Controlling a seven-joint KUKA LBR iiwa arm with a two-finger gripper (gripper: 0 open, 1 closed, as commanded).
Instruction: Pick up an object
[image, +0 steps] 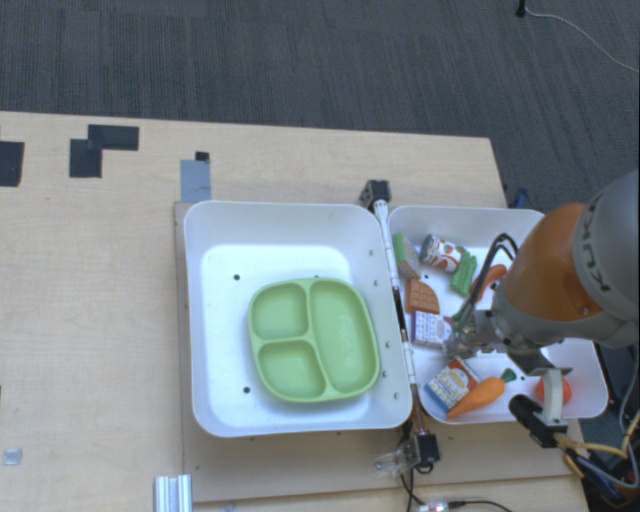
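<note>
The claw (462, 345) is hanging low in the right shallow white bin (590, 395), beside the orange plastic carrot (478, 394) at six o'clock; its grip I cannot tell. Nothing looks lifted yet, so the pick is remaining.

two white bins (290, 225) on wooden bench (90, 300)

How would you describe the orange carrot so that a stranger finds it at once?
Look at the right white bin, the crowded one under the grey arm. Near its front edge lies the carrot, beside a small printed packet. It is the only plain orange, tapered thing there; its neighbours are printed packets.
</note>
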